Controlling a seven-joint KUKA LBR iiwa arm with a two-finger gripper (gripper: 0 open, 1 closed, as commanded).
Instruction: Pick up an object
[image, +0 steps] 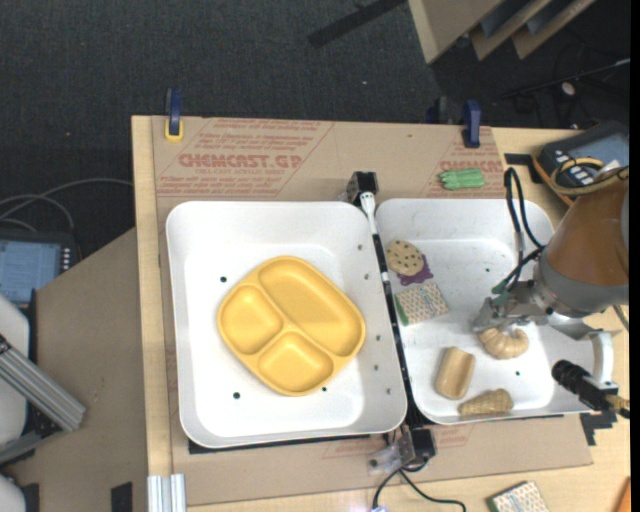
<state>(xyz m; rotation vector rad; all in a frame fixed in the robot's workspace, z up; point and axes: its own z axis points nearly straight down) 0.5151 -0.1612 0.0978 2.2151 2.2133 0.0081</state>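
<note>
In the right bin (455, 222) lie a round cookie (405, 257), a flat patterned square piece (421, 301), a tan cylinder (455, 371), a pale cone-like piece (487, 403) and a tan croissant-shaped pastry (504, 343). My gripper (497, 318) reaches in from the right and hangs low over the pastry's upper left edge, very close to it or touching it. The arm's orange band (590, 240) is above it to the right.
The left bin (200, 400) holds a yellow three-compartment plate (290, 325). A black hinge strip (381, 272) runs between the bins. A green label (462, 180) and blue clamps (471, 122) sit on the cardboard behind. Cables (517, 215) hang by the arm.
</note>
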